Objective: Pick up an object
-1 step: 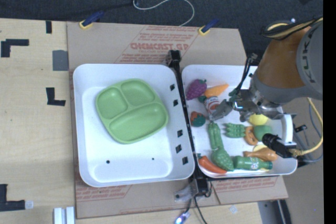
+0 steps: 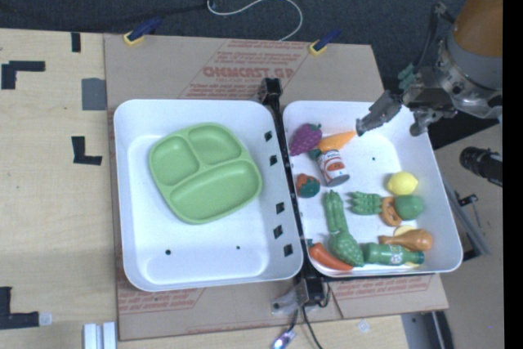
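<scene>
My gripper (image 2: pixel 398 112) hangs over the upper right rim of the right bin (image 2: pixel 433 176), its two fingers spread apart with nothing between them; one dark finger (image 2: pixel 372 117) slants toward the bin floor, the other (image 2: pixel 421 120) sits by the rim. Nearest to it lies a small carrot (image 2: pixel 337 140), touching a red-labelled can (image 2: pixel 333 166), with a purple grape bunch (image 2: pixel 305 138) just beside them. Farther down the bin: a yellow lemon (image 2: pixel 402 183), a green round fruit (image 2: pixel 409 206), a green toy (image 2: pixel 365 203), a corn cob (image 2: pixel 335 217), a green bottle (image 2: pixel 392 256). The left bin (image 2: pixel 139 176) bears a green divided plate (image 2: pixel 205 171). Both bins stand on the counter (image 2: pixel 49 176).

No object is lifted yet; any of these toys would serve, and the carrot seems the closest candidate.

Risks, as I judge them: the carrot touches the can, so a descending finger may land on the can and knock it aside. The pieces in the lower cluster crowd one another, so closing there could pinch two or slip off a rounded surface. Near the rim, a finger could strike the bin wall.
</scene>
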